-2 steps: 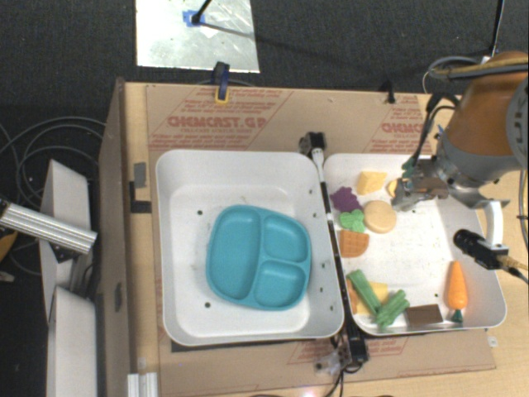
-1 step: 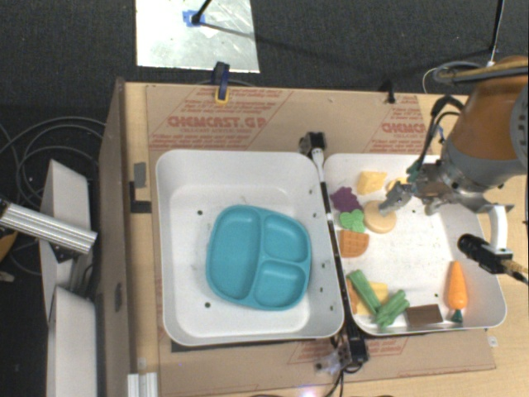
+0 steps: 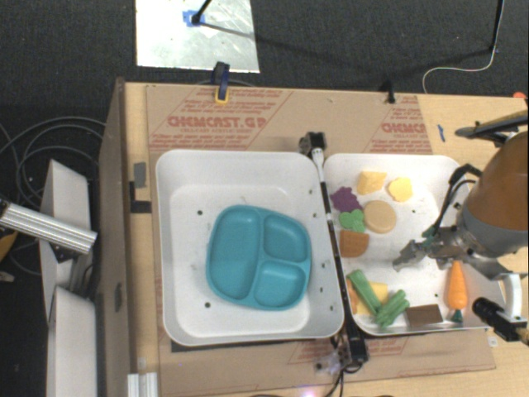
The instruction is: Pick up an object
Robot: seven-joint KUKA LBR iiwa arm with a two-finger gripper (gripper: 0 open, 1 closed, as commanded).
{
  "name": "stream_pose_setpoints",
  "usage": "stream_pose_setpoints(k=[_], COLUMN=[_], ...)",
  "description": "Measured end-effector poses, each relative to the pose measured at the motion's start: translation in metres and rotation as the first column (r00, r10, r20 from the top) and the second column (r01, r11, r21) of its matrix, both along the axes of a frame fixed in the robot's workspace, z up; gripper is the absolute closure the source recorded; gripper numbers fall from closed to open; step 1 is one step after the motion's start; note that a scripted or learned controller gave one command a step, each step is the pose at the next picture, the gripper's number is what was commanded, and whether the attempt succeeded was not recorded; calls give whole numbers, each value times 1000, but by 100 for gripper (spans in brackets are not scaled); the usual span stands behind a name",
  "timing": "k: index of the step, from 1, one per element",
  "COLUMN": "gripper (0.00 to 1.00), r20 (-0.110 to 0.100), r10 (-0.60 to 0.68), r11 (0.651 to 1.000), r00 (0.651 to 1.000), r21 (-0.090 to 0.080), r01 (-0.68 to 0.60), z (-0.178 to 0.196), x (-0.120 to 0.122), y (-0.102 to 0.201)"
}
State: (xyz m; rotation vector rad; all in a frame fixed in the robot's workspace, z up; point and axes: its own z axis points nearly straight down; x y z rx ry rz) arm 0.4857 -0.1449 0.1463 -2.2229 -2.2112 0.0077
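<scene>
Gripper low in right bin, nothing visibly held — finger spread, cannot tell. Toy carrot lies at its four o'clock. Risk: closing on bare floor — nearest food sits apart.

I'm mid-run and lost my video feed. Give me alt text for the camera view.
The gripper hangs over the right bin, above bare floor between a tan round piece and a toy carrot, with nothing seen between its fingers. More toy foods lie along that bin's left and near sides. The left bin holds a teal divided plate.
</scene>
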Motion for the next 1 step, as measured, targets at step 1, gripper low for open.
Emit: stream_pose_setpoints(k=[1], gripper=[100], r20=[12], r10=[8], r11=[1000], r00=[1000], r21=[-2], r01=[-8], z=[14], x=[6], y=[3])
